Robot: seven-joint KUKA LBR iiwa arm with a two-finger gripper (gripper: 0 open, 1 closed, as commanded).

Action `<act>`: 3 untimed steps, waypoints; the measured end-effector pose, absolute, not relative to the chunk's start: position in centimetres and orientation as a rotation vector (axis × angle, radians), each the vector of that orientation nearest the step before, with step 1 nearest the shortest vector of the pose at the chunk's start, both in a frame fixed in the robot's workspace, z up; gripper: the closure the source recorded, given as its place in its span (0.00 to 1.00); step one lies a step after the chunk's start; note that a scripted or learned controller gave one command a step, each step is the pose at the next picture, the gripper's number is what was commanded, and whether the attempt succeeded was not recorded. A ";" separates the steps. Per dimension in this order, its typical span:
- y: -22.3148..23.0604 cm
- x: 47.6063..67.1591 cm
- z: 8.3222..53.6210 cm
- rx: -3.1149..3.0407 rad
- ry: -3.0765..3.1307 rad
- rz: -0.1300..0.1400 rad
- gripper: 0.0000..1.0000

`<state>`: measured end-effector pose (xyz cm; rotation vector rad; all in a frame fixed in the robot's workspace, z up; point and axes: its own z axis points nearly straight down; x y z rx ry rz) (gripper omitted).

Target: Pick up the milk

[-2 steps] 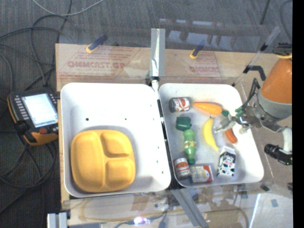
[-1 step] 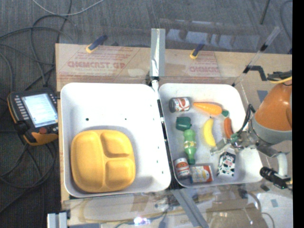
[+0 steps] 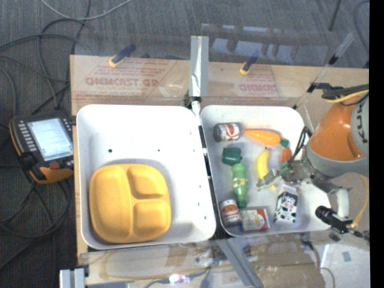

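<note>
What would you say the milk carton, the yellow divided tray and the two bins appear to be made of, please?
Milk carton: probably printed paperboard or toy plastic; flat faces with a black-and-white cow pattern, too small to settle. Yellow tray: likely moulded plastic, matte; rounded compartments, uniform colour. Bins: seemingly thin formed plastic, smooth and slightly glossy, with rounded corners and soft highlights.

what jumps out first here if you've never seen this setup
The big yellow divided tray fills the near part of the left bin. In the right bin, the gripper hangs above the black-and-white milk carton, beside a banana and a carrot.
</note>
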<state>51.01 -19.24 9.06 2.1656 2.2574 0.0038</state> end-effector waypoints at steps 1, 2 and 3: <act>-20.8 49.6 9.3 2.221 2.201 0.028 0.00; -21.1 49.5 10.1 2.224 2.193 0.021 1.00; -14.6 48.3 18.6 2.392 2.041 -0.006 1.00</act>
